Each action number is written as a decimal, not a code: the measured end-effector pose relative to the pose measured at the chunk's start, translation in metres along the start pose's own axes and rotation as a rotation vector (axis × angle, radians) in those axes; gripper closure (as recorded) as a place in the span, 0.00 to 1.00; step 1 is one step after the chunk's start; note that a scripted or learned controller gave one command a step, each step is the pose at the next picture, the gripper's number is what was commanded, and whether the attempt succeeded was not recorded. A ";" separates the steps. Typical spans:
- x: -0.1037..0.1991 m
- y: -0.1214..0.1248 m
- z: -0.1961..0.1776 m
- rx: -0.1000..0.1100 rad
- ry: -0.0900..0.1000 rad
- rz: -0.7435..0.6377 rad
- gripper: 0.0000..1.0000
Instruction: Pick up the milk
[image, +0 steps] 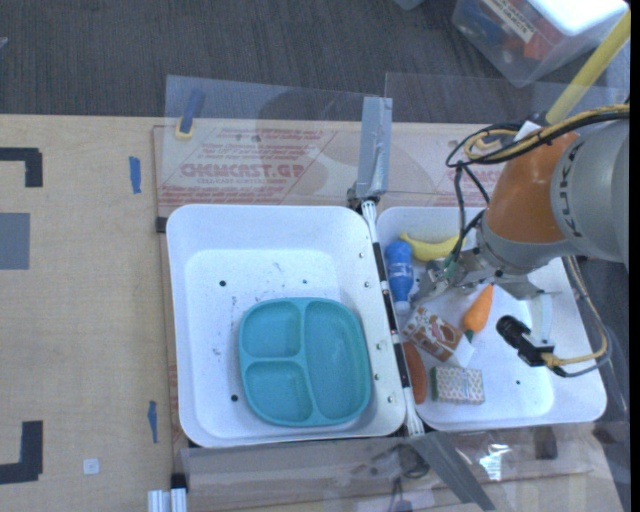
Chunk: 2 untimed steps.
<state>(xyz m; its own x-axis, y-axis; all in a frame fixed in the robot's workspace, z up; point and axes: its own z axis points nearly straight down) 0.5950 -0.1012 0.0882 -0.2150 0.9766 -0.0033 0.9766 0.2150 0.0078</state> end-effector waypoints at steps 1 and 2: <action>0.025 -0.049 -0.097 0.005 0.003 -0.309 0.00; 0.002 -0.009 -0.034 0.003 0.002 -0.391 0.00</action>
<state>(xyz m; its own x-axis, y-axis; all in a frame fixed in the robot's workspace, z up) 0.5856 -0.1015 0.1226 -0.5707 0.8211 -0.0038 0.8211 0.5707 0.0033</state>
